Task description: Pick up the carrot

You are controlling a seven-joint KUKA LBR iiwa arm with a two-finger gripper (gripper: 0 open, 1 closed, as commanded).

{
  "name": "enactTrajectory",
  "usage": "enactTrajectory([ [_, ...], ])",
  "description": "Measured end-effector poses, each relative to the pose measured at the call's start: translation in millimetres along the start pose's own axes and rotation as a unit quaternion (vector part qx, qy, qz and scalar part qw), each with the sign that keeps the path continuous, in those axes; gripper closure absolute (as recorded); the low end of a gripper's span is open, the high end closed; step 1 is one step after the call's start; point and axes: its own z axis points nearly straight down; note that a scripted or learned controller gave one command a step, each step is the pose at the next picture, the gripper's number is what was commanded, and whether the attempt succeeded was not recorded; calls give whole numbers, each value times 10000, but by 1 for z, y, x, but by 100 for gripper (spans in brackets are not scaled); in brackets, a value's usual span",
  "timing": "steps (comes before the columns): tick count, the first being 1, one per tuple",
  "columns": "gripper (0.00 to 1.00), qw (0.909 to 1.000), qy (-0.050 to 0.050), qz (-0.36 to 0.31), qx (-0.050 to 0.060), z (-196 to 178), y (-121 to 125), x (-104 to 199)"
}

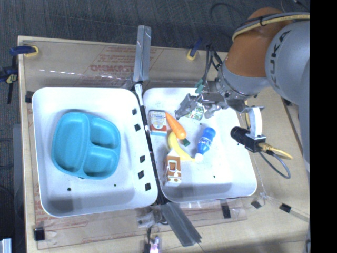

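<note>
A bulky grey robot arm (287, 46) with an orange band (253, 57) above its wrist reaches in from the right edge, angled down and to the left. At its tip, a metal two-finger end effector (190, 108) points leftward, its silvery fingers (184, 107) spread slightly apart with nothing between them.

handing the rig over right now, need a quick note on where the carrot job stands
Gripper: over the upper part of the right bin, fingers apart, nothing between them.
Carrot: lying in the right bin just left of the gripper, its lower end against the banana; blue bottle to its right.
Left bin: holds the blue tray.
Done: nothing grasped.
Left: close on the carrot and lift it.
</note>
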Motion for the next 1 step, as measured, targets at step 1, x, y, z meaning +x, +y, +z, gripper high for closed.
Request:
enactTrajectory([
  [1,0,9985,-3,-547,0,123,27,4],
])
